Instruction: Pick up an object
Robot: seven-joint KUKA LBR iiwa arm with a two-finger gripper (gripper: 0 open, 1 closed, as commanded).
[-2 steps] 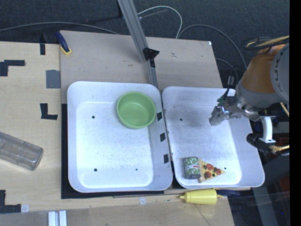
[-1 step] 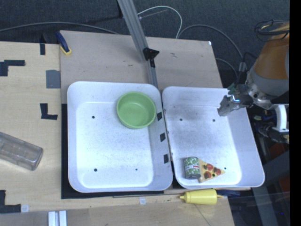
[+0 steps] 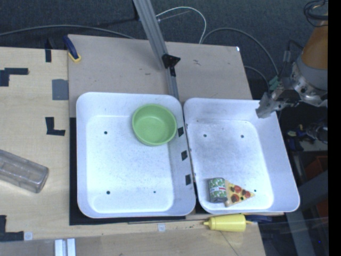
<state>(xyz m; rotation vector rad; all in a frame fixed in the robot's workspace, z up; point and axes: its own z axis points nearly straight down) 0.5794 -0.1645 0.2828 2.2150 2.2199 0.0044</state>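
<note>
So we've got the grey two-finger gripper [image 3: 265, 110] hanging over the top right corner of the right shallow white bin [image 3: 277, 143], and honestly we can't tell how it's set from this angle. Nothing is visibly in its grip. Down in that bin's near end sit a small green can-like cylinder [image 3: 217, 190] and a toy pizza slice with red toppings [image 3: 237, 192], touching each other. The left white bin [image 3: 90, 153] has a round light green bowl [image 3: 154, 124] near its far right corner. A yellow squeeze bottle [image 3: 228, 223] lies on the bench just in front of the right bin.
</note>
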